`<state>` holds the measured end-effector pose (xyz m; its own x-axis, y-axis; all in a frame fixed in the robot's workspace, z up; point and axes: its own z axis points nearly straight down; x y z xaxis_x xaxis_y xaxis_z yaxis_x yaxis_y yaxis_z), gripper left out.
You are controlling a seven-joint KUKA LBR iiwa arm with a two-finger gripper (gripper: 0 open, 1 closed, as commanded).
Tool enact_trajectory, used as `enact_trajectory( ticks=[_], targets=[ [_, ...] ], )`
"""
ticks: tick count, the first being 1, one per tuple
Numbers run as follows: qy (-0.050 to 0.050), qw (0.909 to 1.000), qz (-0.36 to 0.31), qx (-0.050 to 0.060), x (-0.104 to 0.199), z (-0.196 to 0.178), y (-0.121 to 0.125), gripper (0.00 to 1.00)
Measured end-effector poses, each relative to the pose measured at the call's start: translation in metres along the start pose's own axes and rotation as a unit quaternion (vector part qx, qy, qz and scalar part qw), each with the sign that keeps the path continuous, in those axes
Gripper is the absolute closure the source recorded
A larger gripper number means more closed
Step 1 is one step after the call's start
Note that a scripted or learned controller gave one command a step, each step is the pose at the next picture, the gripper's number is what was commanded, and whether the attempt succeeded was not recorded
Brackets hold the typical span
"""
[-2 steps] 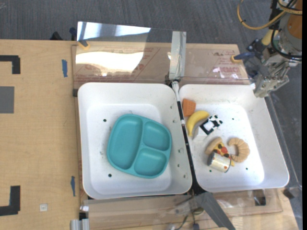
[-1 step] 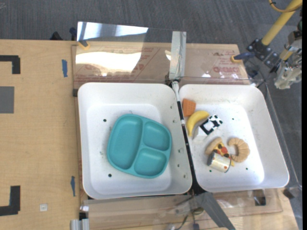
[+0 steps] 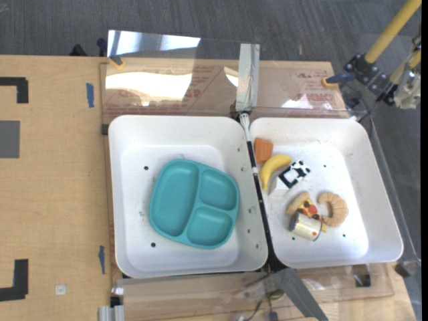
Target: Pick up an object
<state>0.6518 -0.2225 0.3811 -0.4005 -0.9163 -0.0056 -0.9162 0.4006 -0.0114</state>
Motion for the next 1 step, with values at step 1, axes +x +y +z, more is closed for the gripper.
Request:
enact_trajectory(
  ticks=[1],
  targets=[
    [0.001, 0.9850, 0.172, -0.003, 0.0062, 0.0170, 0.0141, 1.00]
  ],
)
